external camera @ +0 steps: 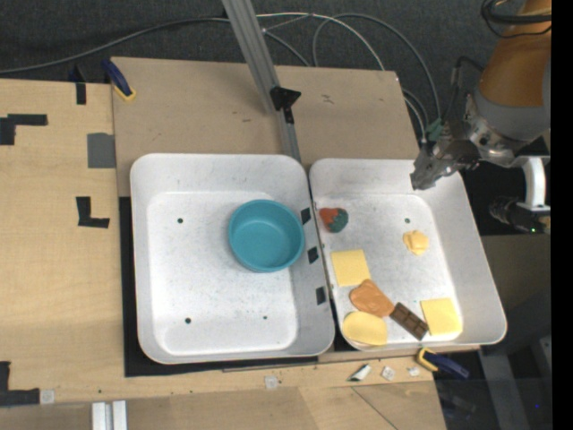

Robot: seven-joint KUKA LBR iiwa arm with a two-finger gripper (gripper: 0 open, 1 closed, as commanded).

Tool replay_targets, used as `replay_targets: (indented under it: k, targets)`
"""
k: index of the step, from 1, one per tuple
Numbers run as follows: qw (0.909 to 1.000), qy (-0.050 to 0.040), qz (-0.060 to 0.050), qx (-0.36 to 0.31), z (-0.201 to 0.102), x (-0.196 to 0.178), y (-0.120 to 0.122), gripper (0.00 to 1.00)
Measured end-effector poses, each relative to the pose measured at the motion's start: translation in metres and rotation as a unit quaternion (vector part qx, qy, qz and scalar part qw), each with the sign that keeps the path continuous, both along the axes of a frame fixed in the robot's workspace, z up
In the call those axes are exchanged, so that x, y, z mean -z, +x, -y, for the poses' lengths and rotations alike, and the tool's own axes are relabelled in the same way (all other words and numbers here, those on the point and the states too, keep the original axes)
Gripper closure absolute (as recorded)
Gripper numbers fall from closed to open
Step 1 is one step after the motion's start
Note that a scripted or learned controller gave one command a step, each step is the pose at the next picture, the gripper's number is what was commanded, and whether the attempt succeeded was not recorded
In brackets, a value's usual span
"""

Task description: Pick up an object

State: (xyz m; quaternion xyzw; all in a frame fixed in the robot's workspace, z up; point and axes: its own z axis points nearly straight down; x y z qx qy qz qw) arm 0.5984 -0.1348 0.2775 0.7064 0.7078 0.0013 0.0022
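A grey-and-orange robot arm reaches in from the right over a table carrying two shallow white bins, its gripper (428, 176) hanging above the far right corner of the right bin (394, 173). The jaws look drawn close together with nothing visible between them, though the angle leaves their exact state hard to judge.

The pickings all lie toward the camera and to the left of the jaws. Nearest is a small yellow piece (415, 241), almost straight below the gripper in the view and apart from its neighbours. A red-and-teal object (334, 219) sits by the bin's left wall; a yellow square (350, 266) lies just beyond it toward the camera. Crowded at the near edge are an orange piece (371, 297), a pale yellow round (365, 329), a brown bar (409, 320) lying on a diagonal, and a second yellow square (440, 317). A blue bowl (264, 235) stands alone in the left bin (161, 240).

The small yellow piece appears the shortest reach, with room for the jaws around it.
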Motion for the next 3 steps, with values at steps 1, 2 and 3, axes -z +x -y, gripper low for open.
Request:
replay_targets:
  k: [1,2,3]
  targets:
    - [1.0,0.0015,-0.003,-0.002,-0.056,-0.002,-0.015,1.0]
    - [1.0,0.0011,-0.004,-0.002,-0.102,0.007,-0.017,1.0]
    - [1.0,0.0012,-0.005,-0.002,-0.156,0.027,-0.03,1.0]
